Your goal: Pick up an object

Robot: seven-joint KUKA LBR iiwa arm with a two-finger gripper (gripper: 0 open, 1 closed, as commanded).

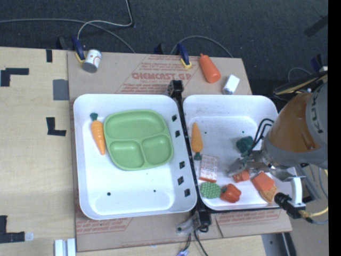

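My pincer (241, 168) is down in the right bin (224, 103) by a small orange piece (241, 176); can't tell its state.

Even, bright overhead light, soft shadows, mild glare on white bins (85, 143), slight overall blur.

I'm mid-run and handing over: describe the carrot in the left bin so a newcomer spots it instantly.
Start at the left shallow white bin, which holds a green three-compartment plastic tray. Just off that tray's left edge lies a small orange toy carrot with a green top, its tip pointing toward the camera. The similar orange carrot-like piece lies in the right bin instead, against the divider.
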